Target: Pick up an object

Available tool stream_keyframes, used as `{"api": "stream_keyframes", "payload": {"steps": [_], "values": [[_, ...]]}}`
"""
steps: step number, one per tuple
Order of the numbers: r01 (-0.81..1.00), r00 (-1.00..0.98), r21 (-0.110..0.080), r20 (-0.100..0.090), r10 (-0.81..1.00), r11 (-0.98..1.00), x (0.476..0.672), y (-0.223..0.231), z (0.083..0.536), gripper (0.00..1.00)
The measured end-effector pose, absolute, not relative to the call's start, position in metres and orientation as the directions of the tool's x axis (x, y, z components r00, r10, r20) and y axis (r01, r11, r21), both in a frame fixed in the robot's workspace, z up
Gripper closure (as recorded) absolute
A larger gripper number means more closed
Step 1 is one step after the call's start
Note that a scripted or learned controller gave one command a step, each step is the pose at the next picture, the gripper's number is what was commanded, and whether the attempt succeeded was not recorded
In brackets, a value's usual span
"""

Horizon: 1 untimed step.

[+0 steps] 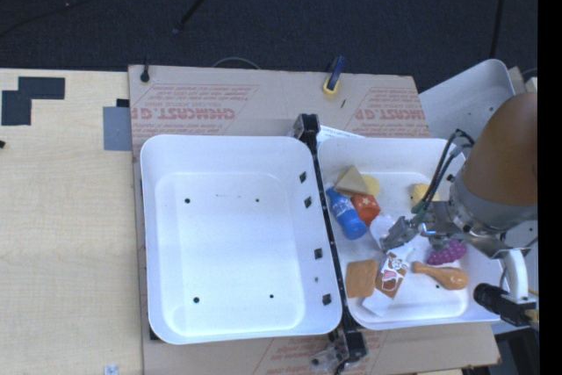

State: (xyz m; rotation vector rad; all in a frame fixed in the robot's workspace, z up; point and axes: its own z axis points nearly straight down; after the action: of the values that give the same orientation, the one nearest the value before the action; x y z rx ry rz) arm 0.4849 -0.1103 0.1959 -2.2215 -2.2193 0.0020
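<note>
Two shallow white plastic bins sit side by side on a brown cardboard sheet (263, 101), split by a black divider clip strip (318, 215). Taking that divider as the landmark: the left bin (162, 189) to its left has smooth, bare walls and floor. Just right of the divider, in the right bin (439, 312), lie one blue bottle (346, 215) with a red cap end, one tan wedge (351, 180) above it, and one flat orange-brown square (360, 278) below. Further right come one printed packet (392, 272), one yellow piece (420, 191), one purple grape cluster (448, 252) and one tan drumstick shape (442, 276). The gripper (399, 233) hangs over the bin's middle, just above the packet; whether its jaws are wide or closed cannot be told. Free floor remains along the right bin's near edge.
</note>
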Motion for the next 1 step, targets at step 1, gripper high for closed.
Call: {"api": "stream_keyframes", "payload": {"steps": [1], "values": [[1.000, 0.003, -0.001, 0.000, 1.000, -0.003, 0.4770, -0.0871, 0.1061, 0.00]]}}
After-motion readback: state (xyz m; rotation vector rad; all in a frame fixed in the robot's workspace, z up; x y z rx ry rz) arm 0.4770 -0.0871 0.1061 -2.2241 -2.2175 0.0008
